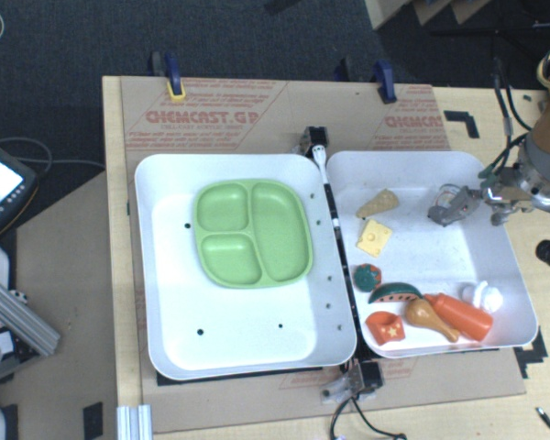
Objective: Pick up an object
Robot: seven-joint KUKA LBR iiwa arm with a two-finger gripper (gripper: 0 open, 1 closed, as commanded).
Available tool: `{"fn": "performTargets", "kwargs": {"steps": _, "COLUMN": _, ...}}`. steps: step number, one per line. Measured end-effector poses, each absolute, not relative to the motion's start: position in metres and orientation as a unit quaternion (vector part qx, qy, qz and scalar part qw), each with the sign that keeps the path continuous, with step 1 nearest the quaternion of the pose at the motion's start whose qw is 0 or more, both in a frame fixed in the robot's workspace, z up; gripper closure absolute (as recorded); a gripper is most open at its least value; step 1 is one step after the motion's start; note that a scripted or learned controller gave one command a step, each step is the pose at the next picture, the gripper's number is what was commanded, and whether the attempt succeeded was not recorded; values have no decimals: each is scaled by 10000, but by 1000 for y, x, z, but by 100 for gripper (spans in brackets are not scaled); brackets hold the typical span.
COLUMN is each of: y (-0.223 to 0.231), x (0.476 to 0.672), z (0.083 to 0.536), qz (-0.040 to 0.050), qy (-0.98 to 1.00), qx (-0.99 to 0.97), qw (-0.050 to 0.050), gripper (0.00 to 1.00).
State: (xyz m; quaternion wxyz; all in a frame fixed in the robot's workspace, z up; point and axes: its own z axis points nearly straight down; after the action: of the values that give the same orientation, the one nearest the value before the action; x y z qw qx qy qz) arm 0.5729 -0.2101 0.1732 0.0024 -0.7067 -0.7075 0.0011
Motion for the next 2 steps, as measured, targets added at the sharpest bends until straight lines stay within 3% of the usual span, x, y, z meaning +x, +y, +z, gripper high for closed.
{"fn": "performTargets", "kwargs": {"steps": 2, "y": -203, "x": 581, "z": 83, "qz": 10, "qy": -7076, "qx": -7066, "qw": 21, "gripper": 0}}
